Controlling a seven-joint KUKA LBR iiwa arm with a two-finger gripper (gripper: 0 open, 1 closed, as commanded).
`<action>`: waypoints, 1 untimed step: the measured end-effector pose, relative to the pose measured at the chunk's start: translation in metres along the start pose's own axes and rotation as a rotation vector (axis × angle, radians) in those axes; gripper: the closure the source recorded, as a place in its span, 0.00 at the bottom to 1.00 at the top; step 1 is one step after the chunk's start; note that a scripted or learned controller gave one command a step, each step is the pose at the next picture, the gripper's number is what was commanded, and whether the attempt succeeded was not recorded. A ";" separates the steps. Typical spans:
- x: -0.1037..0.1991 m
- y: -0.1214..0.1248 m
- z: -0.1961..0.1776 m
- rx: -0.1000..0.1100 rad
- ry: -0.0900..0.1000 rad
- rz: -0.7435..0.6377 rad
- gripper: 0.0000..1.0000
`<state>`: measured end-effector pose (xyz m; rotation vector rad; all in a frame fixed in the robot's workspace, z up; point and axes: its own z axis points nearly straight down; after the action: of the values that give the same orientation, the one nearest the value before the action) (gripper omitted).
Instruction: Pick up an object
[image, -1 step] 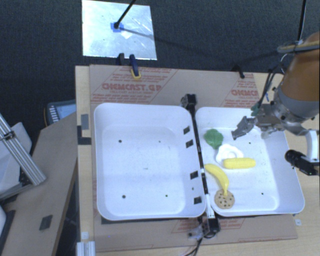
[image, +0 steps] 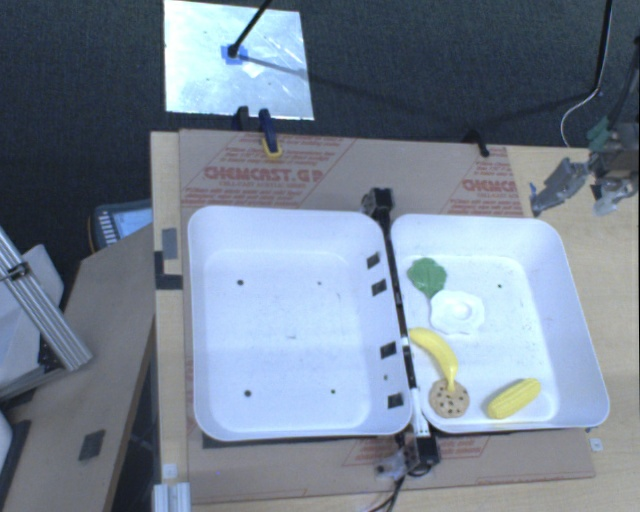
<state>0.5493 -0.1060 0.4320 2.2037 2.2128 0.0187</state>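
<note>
Above the right bin's (image: 575, 330) far corner, gripper (image: 585, 190) hovering, grip state unclear, 5 toy foods (image: 455, 312) inside bin.

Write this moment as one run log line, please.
gripper: outside bins, holding nothing | right bin: banana, corn, cookie, egg, leaf

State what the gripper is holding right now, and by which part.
Nothing. The gripper sits outside the right bin, apart from the banana, corn and cookie.
</note>
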 end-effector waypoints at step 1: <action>0.048 -0.007 -0.112 0.004 0.004 -0.005 0.00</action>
<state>0.5400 -0.0576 0.5432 2.2019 2.2228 0.0189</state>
